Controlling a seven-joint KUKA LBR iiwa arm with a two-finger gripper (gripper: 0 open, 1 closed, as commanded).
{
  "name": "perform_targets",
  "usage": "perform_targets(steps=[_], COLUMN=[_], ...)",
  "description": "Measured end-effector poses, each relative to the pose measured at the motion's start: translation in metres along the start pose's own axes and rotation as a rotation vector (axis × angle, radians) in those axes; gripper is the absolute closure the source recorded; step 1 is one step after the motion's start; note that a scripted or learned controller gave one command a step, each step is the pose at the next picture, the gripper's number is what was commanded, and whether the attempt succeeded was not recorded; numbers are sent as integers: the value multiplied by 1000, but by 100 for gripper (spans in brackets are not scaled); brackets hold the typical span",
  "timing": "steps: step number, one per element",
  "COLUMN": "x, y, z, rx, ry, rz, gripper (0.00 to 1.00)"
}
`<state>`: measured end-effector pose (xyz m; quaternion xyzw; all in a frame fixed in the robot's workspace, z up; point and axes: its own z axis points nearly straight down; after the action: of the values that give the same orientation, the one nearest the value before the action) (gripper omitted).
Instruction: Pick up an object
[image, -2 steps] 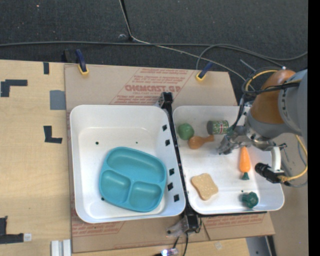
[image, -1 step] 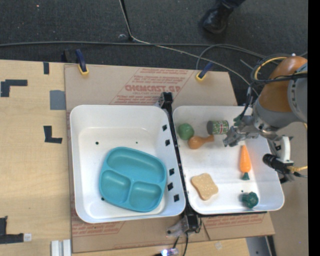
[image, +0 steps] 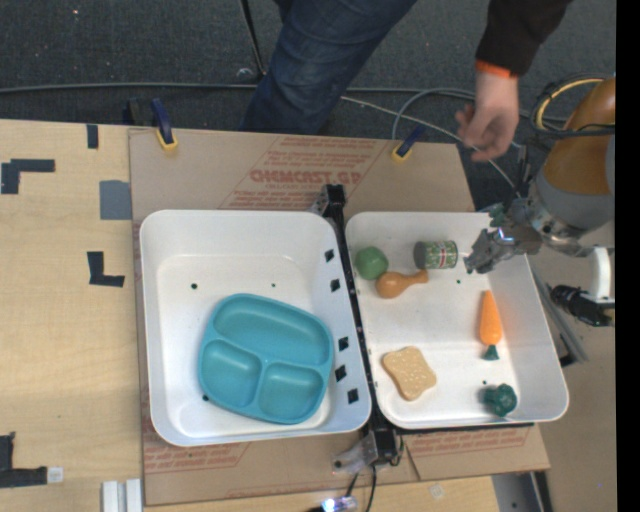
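The right bin (image: 520, 400) holds several items: a green ball (image: 371, 262), an orange-brown pear-shaped toy (image: 399, 284), a small can (image: 436, 254) lying on its side, an orange carrot (image: 489, 319), a slice of toast (image: 409, 372) and a dark green piece (image: 499, 399) near the front right corner. My gripper (image: 482, 253) hangs over the bin's far right part, just right of the can and above the carrot's top end. Nothing shows between its fingers.
The left bin (image: 165, 300) holds a blue divided tray (image: 265, 359). A person stands behind the bench, with a hand (image: 490, 115) near the arm's cables at the back right. Blue-and-yellow clamps (image: 163, 128) grip the cardboard's far edge.
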<state>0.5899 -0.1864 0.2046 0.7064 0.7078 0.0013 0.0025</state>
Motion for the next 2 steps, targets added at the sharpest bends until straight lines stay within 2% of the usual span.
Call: perform_targets(steps=[1, 2], x=[8, 62], y=[10, 15], z=[-48, -56], rx=[-25, -2], ry=[8, 1], rz=[-10, -2], gripper=[100, 100])
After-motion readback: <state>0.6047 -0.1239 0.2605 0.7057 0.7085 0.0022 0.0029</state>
